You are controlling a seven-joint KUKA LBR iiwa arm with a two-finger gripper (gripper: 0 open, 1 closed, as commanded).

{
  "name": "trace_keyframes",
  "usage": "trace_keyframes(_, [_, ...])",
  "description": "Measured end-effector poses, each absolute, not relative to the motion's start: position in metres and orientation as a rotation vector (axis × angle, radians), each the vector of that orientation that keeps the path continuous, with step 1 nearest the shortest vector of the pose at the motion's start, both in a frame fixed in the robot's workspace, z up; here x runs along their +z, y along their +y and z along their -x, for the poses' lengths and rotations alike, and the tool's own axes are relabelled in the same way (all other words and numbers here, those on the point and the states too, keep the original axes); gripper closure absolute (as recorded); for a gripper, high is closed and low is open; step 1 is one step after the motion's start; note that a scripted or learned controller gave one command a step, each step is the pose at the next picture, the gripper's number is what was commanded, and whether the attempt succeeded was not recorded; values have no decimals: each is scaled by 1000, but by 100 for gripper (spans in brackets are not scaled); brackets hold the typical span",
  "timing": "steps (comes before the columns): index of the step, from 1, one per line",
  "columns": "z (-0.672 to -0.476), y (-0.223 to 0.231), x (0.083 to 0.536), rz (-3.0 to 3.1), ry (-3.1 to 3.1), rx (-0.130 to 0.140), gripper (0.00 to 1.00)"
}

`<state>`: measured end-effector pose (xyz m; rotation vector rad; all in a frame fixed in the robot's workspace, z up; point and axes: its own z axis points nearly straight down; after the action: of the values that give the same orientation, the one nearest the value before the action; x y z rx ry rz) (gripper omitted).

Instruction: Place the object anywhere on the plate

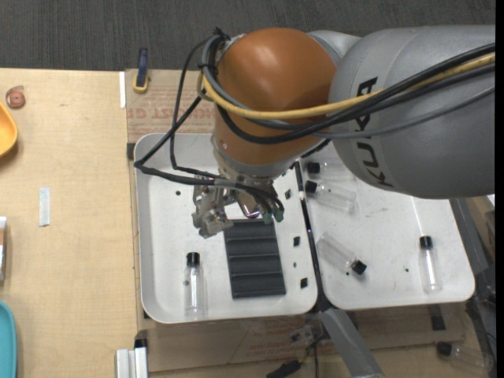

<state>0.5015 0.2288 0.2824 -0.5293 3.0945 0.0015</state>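
Two shallow white bins sit side by side on a wooden bench. We see the gripper [211, 217] at centre frame, over the left bin [157, 235]; whether it is released or clenched we cannot tell. A dark ribbed plate [253, 260] lies just below and right of it. One clear vial [193, 278], black-capped, lies lower left of the gripper, apart from it.

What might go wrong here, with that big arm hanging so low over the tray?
The gripper sits at the top edge of the dark ribbed plate and could nudge it. A capped vial lies loose left of the plate, so a sideways move might roll it. Black cables loop low over the left bin and could snag.
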Motion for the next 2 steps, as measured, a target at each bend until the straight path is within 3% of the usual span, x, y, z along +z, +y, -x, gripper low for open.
trace_keyframes(1, [-509, 228, 137, 556, 3093, 1, 100])
trace_keyframes(2, [-582, 228, 92, 654, 3070, 2, 100])
